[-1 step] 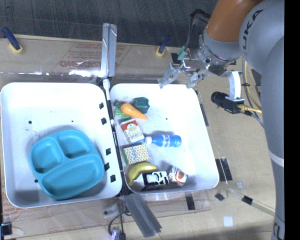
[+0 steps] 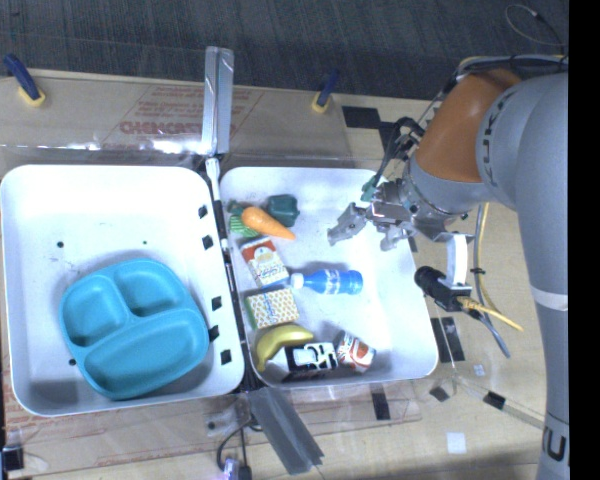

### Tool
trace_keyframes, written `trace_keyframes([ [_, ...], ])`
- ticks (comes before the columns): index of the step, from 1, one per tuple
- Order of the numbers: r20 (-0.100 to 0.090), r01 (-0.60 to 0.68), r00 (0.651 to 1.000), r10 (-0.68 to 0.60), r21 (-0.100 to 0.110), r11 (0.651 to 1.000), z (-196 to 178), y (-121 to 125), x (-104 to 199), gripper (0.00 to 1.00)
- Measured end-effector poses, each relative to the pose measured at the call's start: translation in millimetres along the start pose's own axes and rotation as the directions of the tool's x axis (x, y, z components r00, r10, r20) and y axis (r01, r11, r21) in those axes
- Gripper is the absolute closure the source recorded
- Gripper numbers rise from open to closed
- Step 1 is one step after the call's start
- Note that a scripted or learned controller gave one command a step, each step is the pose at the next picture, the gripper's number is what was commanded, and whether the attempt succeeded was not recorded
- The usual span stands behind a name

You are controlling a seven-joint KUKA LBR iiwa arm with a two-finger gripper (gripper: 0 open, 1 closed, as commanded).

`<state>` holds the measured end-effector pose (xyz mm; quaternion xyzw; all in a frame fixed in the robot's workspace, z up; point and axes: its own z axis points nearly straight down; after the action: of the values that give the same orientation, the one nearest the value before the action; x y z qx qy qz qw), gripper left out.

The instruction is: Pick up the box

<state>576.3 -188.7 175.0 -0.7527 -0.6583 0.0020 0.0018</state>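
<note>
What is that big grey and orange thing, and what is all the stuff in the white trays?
That is a robot arm, seen by a camera looking down from above. Its gripper, a claw with two open fingers, hangs over the right bin, holding nothing. In that bin lie a toy carrot, a small box, a blue bottle, a banana and a can. The left bin holds a blue divided plate. The robot should pick up the box.
</note>
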Motion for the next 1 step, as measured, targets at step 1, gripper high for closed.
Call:
trace_keyframes([
  [1, -0.001, -0.062, 0.998, 0.062, -0.001, 0.998, 84.1, -31.5, -9.5, 0.00],
])
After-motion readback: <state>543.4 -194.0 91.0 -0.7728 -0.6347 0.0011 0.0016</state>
